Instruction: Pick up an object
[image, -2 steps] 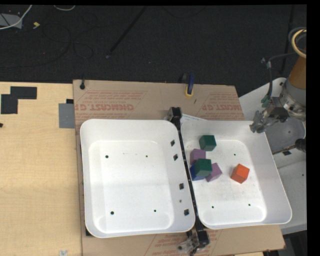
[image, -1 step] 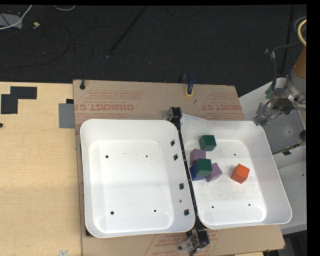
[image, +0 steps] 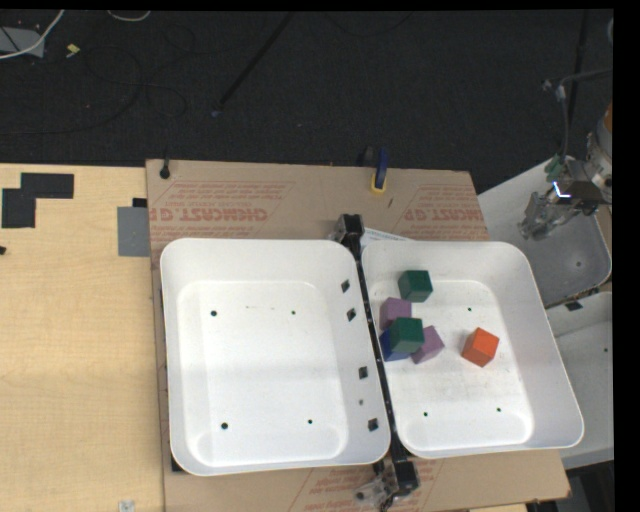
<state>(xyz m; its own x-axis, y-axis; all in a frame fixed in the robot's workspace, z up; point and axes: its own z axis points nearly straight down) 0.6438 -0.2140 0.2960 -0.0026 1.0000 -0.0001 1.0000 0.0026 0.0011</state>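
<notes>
Two shallow white bins sit side by side on a sheet of cardboard (image: 300, 205) on the bench (image: 70, 330). The left bin (image: 180, 300) shows only its bare floor with a few small dark dots. The right bin (image: 540, 340) carries all the blocks, gathered toward its left half.

A dark green block (image: 416, 285) stands alone near the back of the right bin. Just in front of it lies a tight cluster: a second green block (image: 406, 332) sits against a purple block (image: 395, 311) behind it, another purple block (image: 431, 344) to its right, and a blue block (image: 393, 347) at its front left. The blue one is mostly covered by the green one, so only a sliver shows. Whether these pieces are stacked or merely touching is hard to make out. An orange block (image: 480, 347) lies apart, to the right of the cluster.

The tool (image: 560, 195) hangs at the far right, beyond the bins, over a grey plate (image: 575, 260). It is small, blurred and partly cut off by the frame, so I cannot tell how it is set, and no block can be seen at it
</notes>
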